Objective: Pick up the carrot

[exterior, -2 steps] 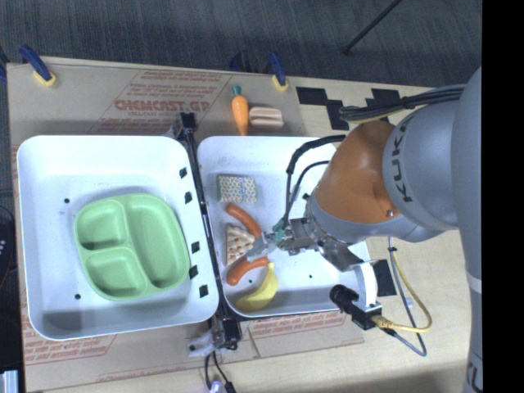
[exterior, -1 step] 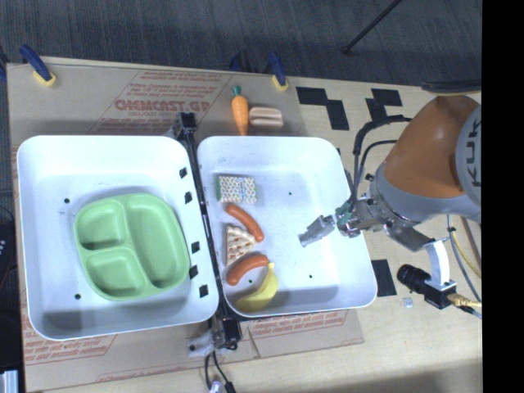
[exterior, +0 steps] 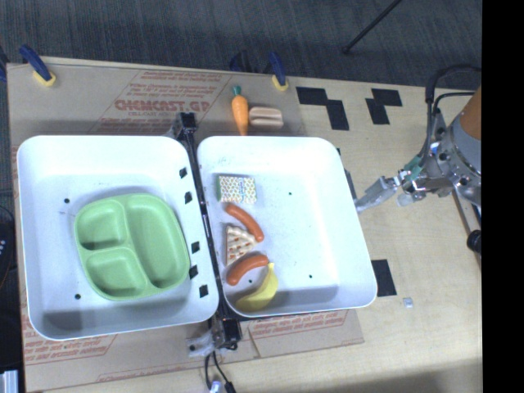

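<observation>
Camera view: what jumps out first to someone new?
The green divided plate in the left bin, and the row of toy food down the right bin's left side: cracker, sausages, banana. The carrot lies outside both bins, on the cardboard behind the right one, while the gripper sits off that bin's right edge.

The arm (exterior: 467,133) is cut off at the right edge; its jaws' gap is unclear.
</observation>
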You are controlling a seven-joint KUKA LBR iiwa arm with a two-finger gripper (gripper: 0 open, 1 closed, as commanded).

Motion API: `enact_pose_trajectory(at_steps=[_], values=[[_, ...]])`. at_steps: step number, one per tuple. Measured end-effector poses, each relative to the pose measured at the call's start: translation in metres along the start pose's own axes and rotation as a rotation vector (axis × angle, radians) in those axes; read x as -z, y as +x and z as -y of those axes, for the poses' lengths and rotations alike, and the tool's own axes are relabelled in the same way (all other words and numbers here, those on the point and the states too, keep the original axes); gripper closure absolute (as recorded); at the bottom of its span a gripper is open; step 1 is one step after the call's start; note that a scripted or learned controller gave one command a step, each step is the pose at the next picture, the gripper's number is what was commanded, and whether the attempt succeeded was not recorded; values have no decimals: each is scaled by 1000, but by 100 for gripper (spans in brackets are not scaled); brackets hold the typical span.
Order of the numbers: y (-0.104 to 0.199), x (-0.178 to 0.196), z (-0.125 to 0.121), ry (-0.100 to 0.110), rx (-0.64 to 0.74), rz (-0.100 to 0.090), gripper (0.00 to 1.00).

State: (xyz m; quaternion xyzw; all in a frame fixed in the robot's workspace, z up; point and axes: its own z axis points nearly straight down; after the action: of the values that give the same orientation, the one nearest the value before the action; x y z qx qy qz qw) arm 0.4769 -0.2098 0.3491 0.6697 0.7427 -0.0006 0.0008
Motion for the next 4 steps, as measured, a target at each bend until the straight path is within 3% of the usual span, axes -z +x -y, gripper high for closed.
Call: enact_pose_trajectory(at_steps=[1, 2, 3, 4], values=[[61, -187, -5, 7, -102, -5, 0], [4, -258, 1, 3, -71, -3, 0], [61, -248, -5, 5, -556, -4, 0], [61, -238, -5, 8, -552, -5, 100]])
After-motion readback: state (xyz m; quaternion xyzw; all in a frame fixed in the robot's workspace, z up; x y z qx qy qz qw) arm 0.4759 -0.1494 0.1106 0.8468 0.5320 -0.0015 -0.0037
